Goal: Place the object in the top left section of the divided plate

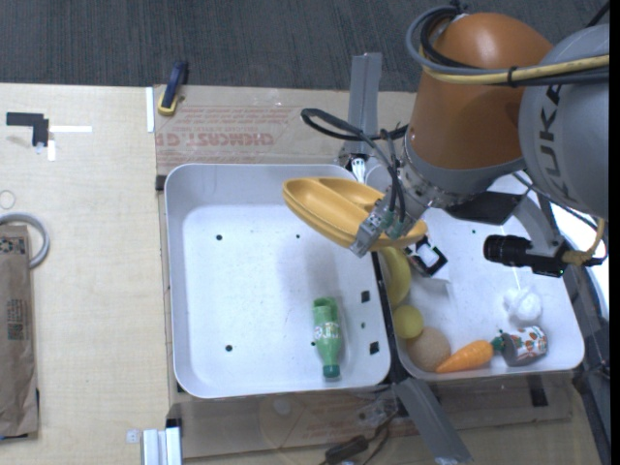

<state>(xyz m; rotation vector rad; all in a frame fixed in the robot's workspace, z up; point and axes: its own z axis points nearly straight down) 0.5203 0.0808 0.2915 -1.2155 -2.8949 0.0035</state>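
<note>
Transport step, we judge: end effector (373, 229) grips yellow plastic divided plate (334, 207) by rim, tilted above left white bin (179, 260). Green plastic bottle (328, 335) lies below; next we need plate set flat.

The fingertips of the grey two-finger gripper (373, 229) are masked by the tilted yellow divided plastic plate (334, 209), so their spacing cannot be told. The plate's far end is covered by the orange-banded wrist (475, 85). A brown paper bag (16, 327) is cut off at the frame's left edge.
</note>
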